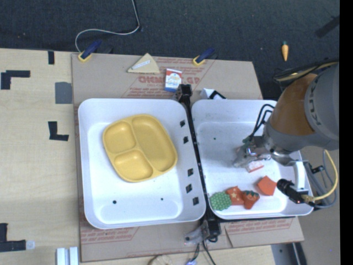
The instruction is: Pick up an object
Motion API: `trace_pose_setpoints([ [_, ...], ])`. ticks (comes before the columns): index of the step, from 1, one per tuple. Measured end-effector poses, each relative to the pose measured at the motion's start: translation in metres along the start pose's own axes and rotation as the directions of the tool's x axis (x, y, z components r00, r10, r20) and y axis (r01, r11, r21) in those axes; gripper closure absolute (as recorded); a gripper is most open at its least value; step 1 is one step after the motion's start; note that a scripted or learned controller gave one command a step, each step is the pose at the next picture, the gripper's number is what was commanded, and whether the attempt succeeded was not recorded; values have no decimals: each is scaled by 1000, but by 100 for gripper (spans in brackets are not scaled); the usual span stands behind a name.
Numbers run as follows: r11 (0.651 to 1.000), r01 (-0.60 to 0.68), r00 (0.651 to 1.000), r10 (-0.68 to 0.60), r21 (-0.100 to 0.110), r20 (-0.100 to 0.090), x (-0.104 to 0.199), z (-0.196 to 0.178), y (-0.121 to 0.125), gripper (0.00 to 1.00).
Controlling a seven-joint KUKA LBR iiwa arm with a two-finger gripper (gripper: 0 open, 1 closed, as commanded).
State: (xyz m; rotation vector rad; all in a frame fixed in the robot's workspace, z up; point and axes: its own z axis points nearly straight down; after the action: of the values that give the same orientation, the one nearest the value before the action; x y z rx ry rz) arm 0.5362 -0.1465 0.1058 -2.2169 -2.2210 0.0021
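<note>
Reaching into the right bin [220, 112], the gripper [246, 156] hovers low over a small pale and red item [254, 166]; whether it is clenched I cannot tell. A good grasp probably means centring on that item before closing. Left to right: the left bin [91, 164] holds a yellow divided plate [139, 147]; the right bin's near edge holds a green piece [220, 201], red pieces [242, 196] and an orange block [266, 185].

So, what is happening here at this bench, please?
A grey robot arm with an orange band reaches into the right white bin, its gripper low over a small white and red object. I cannot tell whether it holds anything. An orange block, a red star-shaped toy, a red piece and a green ball lie near the front. The left white bin holds a yellow divided plate.
</note>
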Motion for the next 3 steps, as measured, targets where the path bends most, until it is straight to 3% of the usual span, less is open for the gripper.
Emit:
trace_pose_setpoints([
  [1,1000,-2,1000,2,-3,3,-16,-83,-38,100],
  [2,1000,-1,1000,1,-3,2,-15,-83,-38,0],
  [3,1000,0,1000,0,1,0,23,-8,-7,0],
])
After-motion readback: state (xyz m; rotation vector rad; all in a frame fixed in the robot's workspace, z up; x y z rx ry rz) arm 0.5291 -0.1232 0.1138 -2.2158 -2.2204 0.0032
